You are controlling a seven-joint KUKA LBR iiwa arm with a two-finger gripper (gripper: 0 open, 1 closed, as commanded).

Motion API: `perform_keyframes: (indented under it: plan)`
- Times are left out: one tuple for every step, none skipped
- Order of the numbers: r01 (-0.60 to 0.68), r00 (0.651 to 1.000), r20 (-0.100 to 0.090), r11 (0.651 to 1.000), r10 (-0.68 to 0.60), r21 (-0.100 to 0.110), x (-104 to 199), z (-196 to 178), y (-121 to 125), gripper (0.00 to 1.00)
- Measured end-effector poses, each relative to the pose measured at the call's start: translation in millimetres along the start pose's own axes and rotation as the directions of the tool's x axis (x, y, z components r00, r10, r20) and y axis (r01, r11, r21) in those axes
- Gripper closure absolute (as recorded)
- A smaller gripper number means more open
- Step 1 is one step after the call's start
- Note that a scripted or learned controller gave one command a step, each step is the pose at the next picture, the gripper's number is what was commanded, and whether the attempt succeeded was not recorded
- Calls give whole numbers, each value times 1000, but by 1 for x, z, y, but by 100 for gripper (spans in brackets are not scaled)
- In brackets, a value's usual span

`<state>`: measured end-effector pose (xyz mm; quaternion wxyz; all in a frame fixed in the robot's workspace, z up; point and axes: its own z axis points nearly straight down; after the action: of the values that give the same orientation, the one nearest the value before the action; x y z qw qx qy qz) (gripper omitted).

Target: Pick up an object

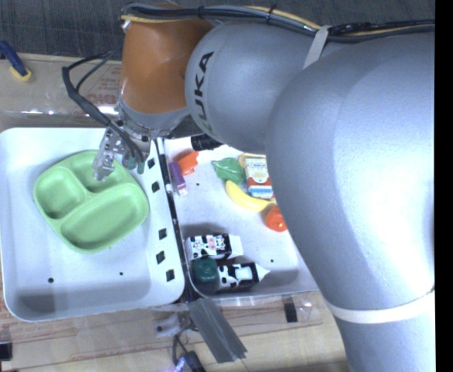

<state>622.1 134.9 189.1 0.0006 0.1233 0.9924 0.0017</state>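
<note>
My gripper (112, 163) hangs over the left bin (25, 270), right above the far rim of a green divided plate (91, 204). Its metal fingers point down toward the plate and I see nothing between them. The grey arm with its orange band covers much of the right bin (285, 273). In that bin lie a yellow banana (246, 198), a green piece (225, 167), a small carton (257, 173), an orange-red item (275, 220), an orange and purple item (181, 169) and black-and-white patterned boxes (220, 258) with a dark green lid (205, 269).
A divider with black clips (164, 231) separates the two bins. A blue and yellow tool (14, 60) lies on the bench at the far left. Black cables (83, 99) loop down beside the wrist.
</note>
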Motion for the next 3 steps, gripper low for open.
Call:
perform_keyframes:
  plan:
    - [-132, 991, 2, 991, 132, 1, 36, -53, 70, 100]
    - [-586, 810, 2, 810, 586, 4, 28, -28, 79, 100]
    - [-578, 816, 4, 816, 578, 4, 28, -38, 81, 100]
